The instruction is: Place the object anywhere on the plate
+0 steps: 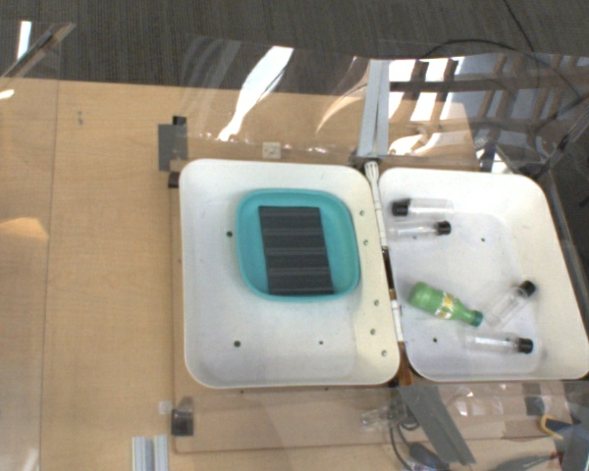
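A teal square plate point(346, 253) lies in the left bin point(275, 351), and a dark ribbed rectangular pad point(295, 250) rests in its middle. In the right bin point(555, 263) lies a small green bottle point(444, 304) with a yellow-green neck, on its side near the bin's left wall. Several clear vials with black caps lie around it: two point(420, 207) point(419, 229) at the top left, one point(512, 300) at the right and one point(501, 342) near the front.
A narrow divider point(383, 263) separates the two bins. A clear acrylic sheet point(275, 86) stands behind the bins and throws bright reflections. Metal brackets point(172, 145) sit at the left bin's corners on the wooden bench.
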`<state>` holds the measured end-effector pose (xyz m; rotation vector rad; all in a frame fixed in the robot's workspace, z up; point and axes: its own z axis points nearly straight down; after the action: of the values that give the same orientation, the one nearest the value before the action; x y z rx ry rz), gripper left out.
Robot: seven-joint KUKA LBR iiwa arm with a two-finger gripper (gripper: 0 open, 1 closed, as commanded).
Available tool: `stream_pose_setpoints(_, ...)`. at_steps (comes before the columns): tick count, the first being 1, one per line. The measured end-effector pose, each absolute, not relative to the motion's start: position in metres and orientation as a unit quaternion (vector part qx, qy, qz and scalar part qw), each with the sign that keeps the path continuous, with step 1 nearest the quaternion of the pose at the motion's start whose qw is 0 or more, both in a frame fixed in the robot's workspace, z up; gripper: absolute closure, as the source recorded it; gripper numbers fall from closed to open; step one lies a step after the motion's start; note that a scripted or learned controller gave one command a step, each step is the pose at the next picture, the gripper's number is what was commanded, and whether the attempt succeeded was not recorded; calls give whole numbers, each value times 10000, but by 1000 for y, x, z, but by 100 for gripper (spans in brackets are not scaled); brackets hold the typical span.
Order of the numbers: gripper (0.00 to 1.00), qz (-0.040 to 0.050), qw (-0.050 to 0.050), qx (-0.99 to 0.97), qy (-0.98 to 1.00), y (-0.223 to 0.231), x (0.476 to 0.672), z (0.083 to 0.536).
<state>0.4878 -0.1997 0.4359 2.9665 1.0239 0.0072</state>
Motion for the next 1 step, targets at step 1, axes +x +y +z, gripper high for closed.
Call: stream_pose_setpoints(1, 0, 24, 13, 9622, 2723, -202, 488, 436)
